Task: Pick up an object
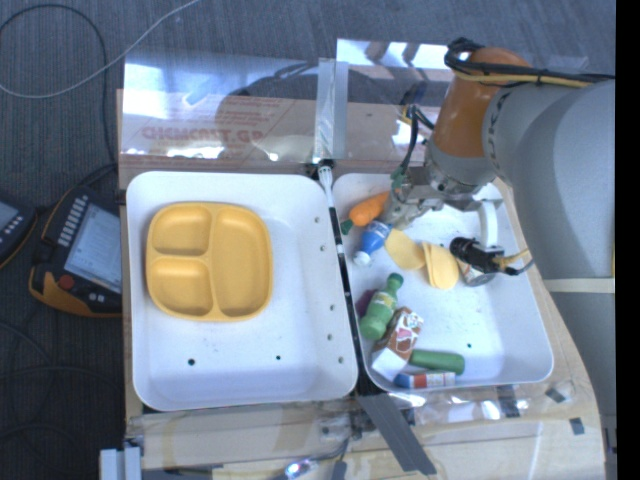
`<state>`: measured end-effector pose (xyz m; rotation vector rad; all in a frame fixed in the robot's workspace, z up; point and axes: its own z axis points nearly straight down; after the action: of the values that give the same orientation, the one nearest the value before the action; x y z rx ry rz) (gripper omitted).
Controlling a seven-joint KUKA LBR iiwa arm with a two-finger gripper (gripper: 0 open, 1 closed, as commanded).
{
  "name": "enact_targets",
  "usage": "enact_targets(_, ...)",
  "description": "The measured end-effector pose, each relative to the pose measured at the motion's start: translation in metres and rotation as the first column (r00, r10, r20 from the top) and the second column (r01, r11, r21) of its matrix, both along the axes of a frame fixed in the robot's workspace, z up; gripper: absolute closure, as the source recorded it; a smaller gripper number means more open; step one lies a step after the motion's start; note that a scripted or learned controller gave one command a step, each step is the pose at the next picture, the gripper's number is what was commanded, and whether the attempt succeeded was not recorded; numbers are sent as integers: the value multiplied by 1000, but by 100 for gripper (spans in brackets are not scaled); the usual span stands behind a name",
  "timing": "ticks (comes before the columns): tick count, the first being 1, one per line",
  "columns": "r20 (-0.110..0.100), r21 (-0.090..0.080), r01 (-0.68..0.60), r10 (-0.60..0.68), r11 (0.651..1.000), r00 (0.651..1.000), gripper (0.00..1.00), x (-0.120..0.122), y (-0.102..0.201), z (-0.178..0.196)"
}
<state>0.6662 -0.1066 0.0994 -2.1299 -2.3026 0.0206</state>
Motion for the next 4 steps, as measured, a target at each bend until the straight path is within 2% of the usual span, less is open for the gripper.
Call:
enact_targets(1, 35, -2, -139, 139, 990, 990, 100, -40, 1, -4)
enact_targets(2, 29, 1, -139, 138, 990, 990, 0, -42, 1, -8)
enact_targets(3, 29, 5, -140, 140, 990, 990, 100, -41, 3, 2)
enact_targets(4, 12, 5, 60, -60, 998, 998, 100, -36, 64, 84)
